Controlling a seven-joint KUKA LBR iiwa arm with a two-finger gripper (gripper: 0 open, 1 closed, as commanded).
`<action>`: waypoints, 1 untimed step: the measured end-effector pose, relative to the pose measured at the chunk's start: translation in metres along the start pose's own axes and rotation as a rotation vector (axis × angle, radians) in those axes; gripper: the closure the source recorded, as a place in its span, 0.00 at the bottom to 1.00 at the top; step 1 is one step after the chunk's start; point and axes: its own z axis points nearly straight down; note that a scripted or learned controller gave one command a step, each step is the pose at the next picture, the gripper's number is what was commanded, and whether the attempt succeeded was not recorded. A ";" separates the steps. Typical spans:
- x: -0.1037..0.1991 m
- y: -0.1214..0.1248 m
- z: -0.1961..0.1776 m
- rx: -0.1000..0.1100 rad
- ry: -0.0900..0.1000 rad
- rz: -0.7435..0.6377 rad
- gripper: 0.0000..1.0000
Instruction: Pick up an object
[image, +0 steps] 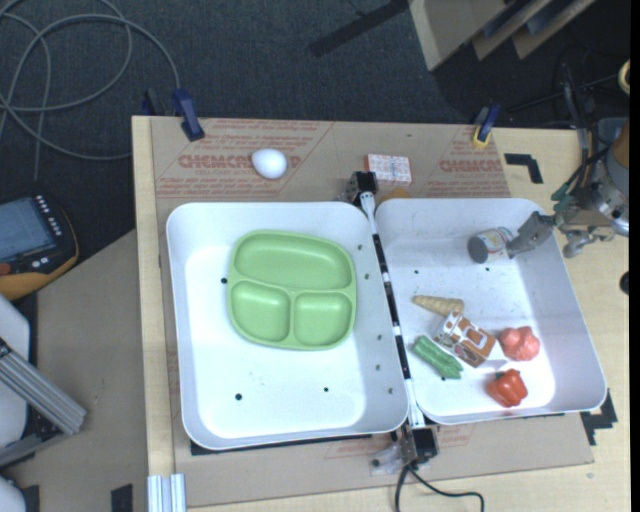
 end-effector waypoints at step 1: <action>0.031 0.039 0.126 0.005 0.002 -0.001 0.00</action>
